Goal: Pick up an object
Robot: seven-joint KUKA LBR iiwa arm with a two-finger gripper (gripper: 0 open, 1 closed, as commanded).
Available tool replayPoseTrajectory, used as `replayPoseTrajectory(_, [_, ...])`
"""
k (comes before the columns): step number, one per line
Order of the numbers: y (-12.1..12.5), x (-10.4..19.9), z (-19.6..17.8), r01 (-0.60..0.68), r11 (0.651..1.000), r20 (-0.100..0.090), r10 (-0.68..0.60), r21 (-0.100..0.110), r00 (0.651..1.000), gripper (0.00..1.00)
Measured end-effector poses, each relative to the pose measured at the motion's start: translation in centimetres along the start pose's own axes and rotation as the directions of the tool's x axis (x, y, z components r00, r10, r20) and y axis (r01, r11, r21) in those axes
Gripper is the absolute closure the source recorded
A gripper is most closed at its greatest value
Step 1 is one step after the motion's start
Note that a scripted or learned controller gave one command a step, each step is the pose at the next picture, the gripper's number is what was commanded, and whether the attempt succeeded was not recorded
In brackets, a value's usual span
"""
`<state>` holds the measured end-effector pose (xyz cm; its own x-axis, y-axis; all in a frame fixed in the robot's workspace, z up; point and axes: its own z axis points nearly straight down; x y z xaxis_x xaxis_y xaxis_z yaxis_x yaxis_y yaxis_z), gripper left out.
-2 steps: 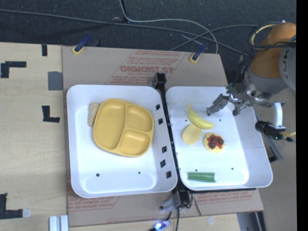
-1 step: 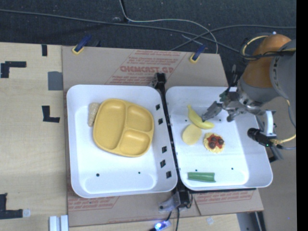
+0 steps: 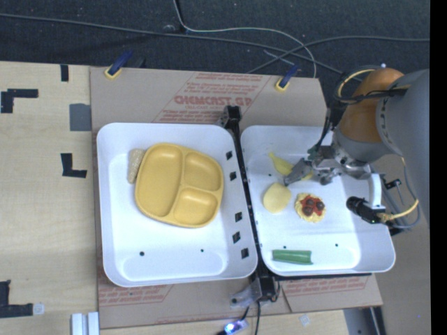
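In the right bin (image 3: 363,257) lie a round pale-yellow fruit (image 3: 276,198), a small round pizza-like piece with red topping (image 3: 311,207), a thin green stick (image 3: 292,257) near the front wall, and a yellow wedge (image 3: 281,164) toward the back. My gripper (image 3: 309,179) hangs low over the bin, just above the pizza-like piece and to the right of the yellow wedge. Its fingers are spread open with nothing between them, and one dark fingertip (image 3: 290,178) points toward the round fruit.
The left bin (image 3: 119,250) holds a yellow divided plate (image 3: 179,185) with a tan sponge-like block (image 3: 135,165) tucked at its left edge. A black clip strip (image 3: 241,201) joins the two bins. Cables (image 3: 391,215) hang off the wrist at the right.
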<state>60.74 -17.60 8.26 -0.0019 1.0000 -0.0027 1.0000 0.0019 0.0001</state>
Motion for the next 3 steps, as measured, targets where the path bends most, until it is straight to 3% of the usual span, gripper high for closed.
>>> replayPoseTrajectory(1, [0.1,0.0,-1.4,0.001,1.0,0.001,-0.001,-0.004,1.0,1.0])
replayPoseTrajectory(3, [-0.2,-1.3,-11.2,-0.001,1.0,-0.001,0.001,-0.004,1.0,1.0])
